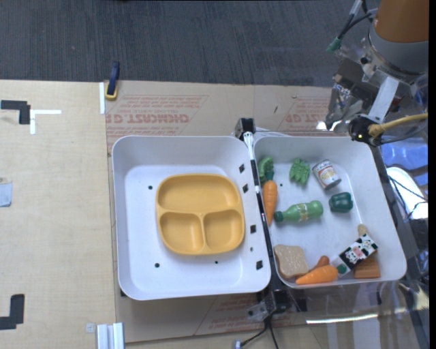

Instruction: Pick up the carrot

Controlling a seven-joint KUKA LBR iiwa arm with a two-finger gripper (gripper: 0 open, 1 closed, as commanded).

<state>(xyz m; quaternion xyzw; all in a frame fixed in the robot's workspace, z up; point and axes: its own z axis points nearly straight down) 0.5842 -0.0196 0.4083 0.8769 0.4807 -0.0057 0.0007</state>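
A carrot with a green top lies lengthwise against the left wall of the right bin. A second carrot lies on its side at that bin's front edge, beside a bread slice. My gripper hangs above the bench just beyond the right bin's far right corner, well away from both carrots. Above it the arm's orange band shows at the top right.
The right bin also holds a green bottle, a small can, a green pepper, a leafy green piece, a bread slice and a cow-patterned carton. A yellow divided plate sits in the left bin.
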